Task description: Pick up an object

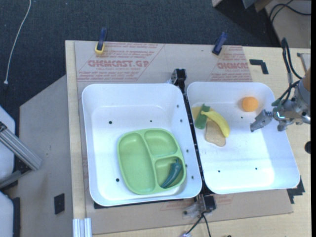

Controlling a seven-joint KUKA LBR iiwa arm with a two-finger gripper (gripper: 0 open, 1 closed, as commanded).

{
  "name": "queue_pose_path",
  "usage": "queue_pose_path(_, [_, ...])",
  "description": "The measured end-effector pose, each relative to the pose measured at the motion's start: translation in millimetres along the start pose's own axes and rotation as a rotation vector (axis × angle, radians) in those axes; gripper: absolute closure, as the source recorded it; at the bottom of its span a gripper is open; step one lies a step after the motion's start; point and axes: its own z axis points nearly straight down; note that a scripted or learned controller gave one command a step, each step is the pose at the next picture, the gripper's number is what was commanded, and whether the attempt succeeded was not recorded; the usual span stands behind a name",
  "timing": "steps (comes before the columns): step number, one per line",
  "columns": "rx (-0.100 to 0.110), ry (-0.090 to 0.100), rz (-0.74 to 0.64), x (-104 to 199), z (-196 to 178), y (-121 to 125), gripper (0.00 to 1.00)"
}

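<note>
In the right-hand shallow white plastic bin [276, 174], the tool [269, 121] hangs over the right rim with its 2 fingers apart and nothing between them. Beyond it, near that bin's far wall, sits the small round orange ball [250, 103]. I judge the ball the nearest target: centre the fingers over it, then descend straight down before closing.

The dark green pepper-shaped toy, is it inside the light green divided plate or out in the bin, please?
Inside. The dark green pepper-shaped toy lies in the lower right compartment of the light green divided plate.
</note>
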Motion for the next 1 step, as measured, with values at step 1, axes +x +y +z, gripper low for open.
queue_pose_path(1, [-0.006,-0.002,-0.001,0.4,41.4,-4.1,0.00])
